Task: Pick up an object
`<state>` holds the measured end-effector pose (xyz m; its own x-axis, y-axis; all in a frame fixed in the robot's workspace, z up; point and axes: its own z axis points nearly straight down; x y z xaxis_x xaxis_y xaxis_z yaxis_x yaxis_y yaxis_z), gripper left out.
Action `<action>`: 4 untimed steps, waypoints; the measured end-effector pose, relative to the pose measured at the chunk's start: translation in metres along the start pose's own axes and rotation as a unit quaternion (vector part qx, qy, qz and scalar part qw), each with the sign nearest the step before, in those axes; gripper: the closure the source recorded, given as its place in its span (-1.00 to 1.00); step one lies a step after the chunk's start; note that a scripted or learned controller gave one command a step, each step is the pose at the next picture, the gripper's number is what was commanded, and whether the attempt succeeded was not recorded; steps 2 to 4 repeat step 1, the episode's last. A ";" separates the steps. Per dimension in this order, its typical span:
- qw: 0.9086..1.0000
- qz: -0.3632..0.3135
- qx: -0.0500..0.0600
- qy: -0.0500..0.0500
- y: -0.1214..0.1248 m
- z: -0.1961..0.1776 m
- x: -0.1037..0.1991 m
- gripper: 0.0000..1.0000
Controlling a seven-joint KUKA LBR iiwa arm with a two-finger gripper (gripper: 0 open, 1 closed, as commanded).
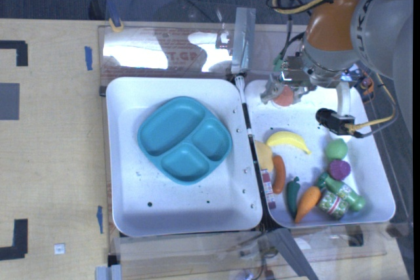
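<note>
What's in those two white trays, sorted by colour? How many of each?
Blue: 1, the divided plastic plate
Yellow: 2, the toy banana and a pale piece
Orange: 2, the toy carrot and a sausage shape
Green: 3
Purple: 1
Red-orange: 1, at the gripper
Total: 10

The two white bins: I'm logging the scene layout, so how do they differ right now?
The left bin holds a single blue divided plate; the right bin holds many small toy foods, such as a banana and a carrot. The gripper hangs over the right bin's far corner, not over the left bin. Both are shallow, white and side by side.
</note>
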<state>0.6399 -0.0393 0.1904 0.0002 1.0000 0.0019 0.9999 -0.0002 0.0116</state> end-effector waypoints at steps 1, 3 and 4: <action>0.996 0.094 0.007 -0.001 -0.042 0.005 -0.021 1.00; 0.996 0.094 0.007 -0.001 -0.042 0.005 -0.021 1.00; 0.996 0.094 0.007 -0.001 -0.042 0.005 -0.021 1.00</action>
